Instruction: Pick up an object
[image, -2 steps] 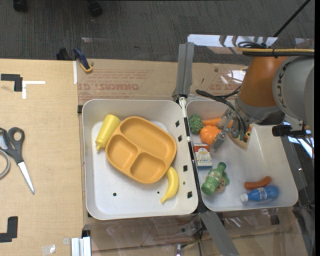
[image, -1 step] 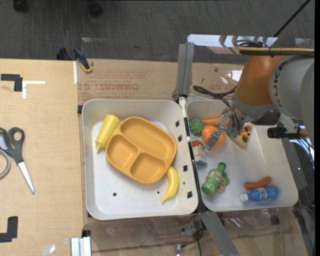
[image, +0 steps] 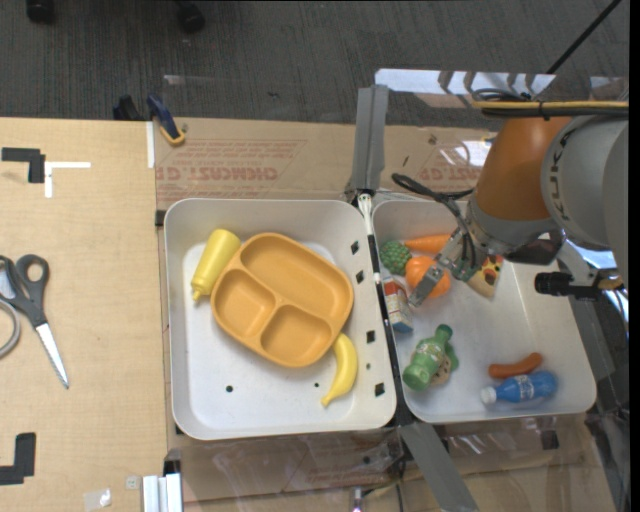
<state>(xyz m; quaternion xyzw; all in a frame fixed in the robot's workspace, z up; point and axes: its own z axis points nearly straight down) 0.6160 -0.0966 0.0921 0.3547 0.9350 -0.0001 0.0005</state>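
Hand (image: 441, 272) gripping orange toy (image: 428, 277) (right bin (image: 560, 340)), carrot (image: 428, 243), green bottle (image: 431, 360) nearby

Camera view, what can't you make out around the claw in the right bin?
- Claw: too small and cluttered to tell whether it grips anything.
- Small object beside it: partly covered by the arm, identity unclear.
- Item by the bin divider: blurred, label unreadable.
- Scissors: left handle cut by the frame edge.

Bright, even overhead light; sharp focus.
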